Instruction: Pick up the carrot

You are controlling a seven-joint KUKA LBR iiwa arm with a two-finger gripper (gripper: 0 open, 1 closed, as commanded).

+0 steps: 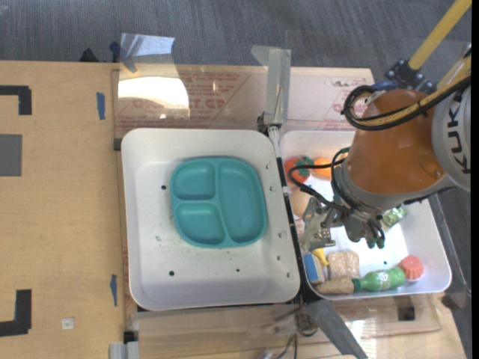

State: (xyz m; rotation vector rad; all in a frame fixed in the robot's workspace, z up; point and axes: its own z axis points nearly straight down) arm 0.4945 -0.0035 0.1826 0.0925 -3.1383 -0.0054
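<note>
End effector (323,234) above carrot (322,162) (orange)

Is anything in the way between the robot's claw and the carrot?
Hard to tell. An orange bit, maybe the carrot, peeks out at the right bin's far side. The gripper hangs nearer the front. The arm covers the space between them.
</note>
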